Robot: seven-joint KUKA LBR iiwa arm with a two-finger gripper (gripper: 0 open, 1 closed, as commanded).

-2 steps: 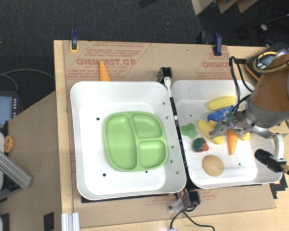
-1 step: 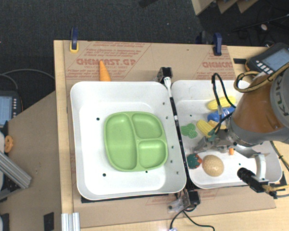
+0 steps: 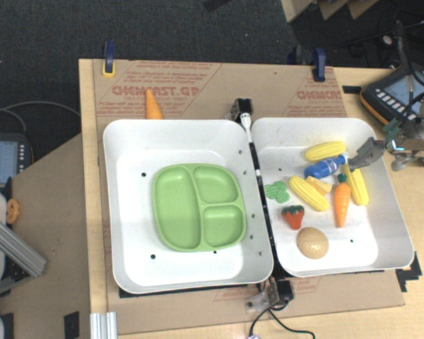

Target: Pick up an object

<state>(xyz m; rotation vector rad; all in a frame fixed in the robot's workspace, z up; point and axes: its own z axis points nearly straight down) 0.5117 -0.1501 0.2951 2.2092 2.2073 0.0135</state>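
Right now your gripper (image 3: pixel 362 155) hovers above the right bin (image 3: pixel 381 256) near the carrot (image 3: pixel 341 202); its grip state is unclear.

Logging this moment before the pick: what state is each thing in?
Green divided plate: right way up in the left bin.
Corn cobs: lying flat in the right bin.
Carrot: lying, tip toward the camera.
Blue bottle: on its side.
Strawberry: loose.
Brown round item: loose.
Gripper: over the right bin, holding nothing visible.
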